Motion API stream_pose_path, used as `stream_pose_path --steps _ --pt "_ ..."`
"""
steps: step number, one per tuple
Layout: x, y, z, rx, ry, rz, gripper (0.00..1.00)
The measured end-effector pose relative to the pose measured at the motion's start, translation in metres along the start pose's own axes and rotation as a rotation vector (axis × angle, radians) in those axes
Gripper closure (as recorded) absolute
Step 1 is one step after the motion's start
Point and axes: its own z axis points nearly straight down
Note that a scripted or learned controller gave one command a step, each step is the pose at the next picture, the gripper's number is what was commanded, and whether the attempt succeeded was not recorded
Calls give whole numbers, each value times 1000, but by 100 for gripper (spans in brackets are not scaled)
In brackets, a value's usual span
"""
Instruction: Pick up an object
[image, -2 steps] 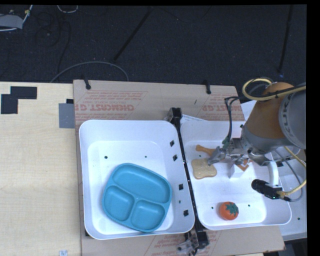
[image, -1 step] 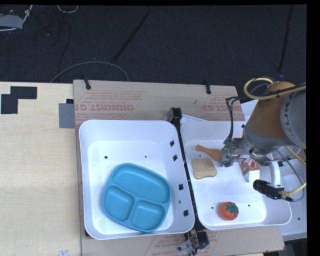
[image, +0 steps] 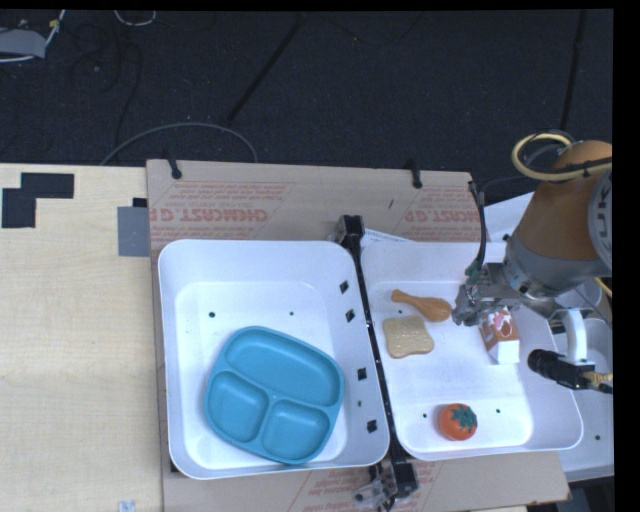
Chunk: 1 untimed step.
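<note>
Here is the table (image: 70, 330), pale wood on the left, with a sheet of printed cardboard (image: 300, 205) under two white bins set side by side. The left bin (image: 190, 270) carries a blue divided plate (image: 272, 394), three compartments, lying flat toward the near side. The right bin (image: 420, 265) carries the smaller pieces. The arm (image: 560, 225) comes in from the right, grey with its orange band showing, and it hangs low over the right bin's right half. The hand (image: 472, 305) sits down near the bin floor, just beside a small red and white carton (image: 500, 336), which stands right of it near the bin's right wall; whether the fingers are apart or together I cannot tell, the metal there is a dark tangle. Just left of the hand lies a tan wooden spoon-like piece (image: 422, 304), and right below that a slice of toast (image: 408, 337), the two close together. Toward the near edge, well apart from the rest, sits a red tomato with a green top (image: 457, 421).
</note>
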Motion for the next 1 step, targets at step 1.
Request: stream_pose_path --steps 1 --pt "-1 5 -43 -1 0 -5 100"
